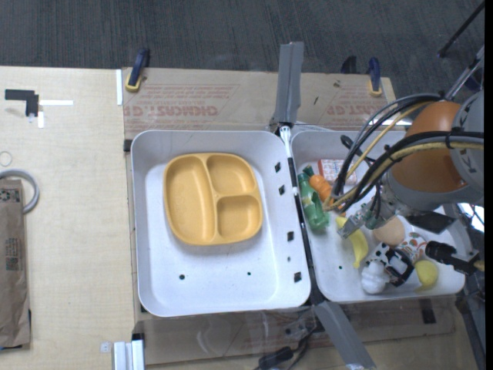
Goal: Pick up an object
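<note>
My gripper [359,222] hangs low over the middle of the right bin [333,284], below the grey arm with its orange band [433,146] and a bundle of cables. Just under it lies a yellow banana-shaped piece [359,247]. To its left are a green toy vegetable [314,208] and an orange piece [320,185]. A beige egg-like object [390,230] sits to its right. A white and black toy [384,270] and a yellow lemon-like object [427,274] lie near the bin's front.
The left bin [154,284] holds a yellow divided plate [213,198]. A red and white card [332,167] lies at the back of the right bin. A grey divider bar [289,83] stands between the bins at the back.
</note>
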Robot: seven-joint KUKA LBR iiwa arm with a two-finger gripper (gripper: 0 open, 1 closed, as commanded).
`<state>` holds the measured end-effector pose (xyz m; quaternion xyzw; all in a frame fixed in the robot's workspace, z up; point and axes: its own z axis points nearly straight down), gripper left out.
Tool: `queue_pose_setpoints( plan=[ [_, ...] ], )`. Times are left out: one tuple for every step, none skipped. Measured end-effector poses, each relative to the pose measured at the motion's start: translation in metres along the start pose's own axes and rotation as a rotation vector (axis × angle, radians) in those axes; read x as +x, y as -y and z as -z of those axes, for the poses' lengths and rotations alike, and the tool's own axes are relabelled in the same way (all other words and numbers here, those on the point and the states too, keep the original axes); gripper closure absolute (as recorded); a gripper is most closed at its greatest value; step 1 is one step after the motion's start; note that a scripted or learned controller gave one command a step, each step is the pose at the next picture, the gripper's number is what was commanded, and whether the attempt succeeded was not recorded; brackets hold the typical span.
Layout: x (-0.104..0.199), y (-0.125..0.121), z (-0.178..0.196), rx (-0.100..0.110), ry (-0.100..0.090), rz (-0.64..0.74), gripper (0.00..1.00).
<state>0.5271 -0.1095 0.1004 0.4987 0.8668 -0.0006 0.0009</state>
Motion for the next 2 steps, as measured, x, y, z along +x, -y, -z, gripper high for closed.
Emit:
queue_pose_setpoints(
  plan=[
    [0.002, -0.064, 0.091, 0.0, 0.0, 0.07, 1.0],
    [-0.052, -0.076, 0.124, -0.002, 0.002, 0.371, 1.0]
  ],
)
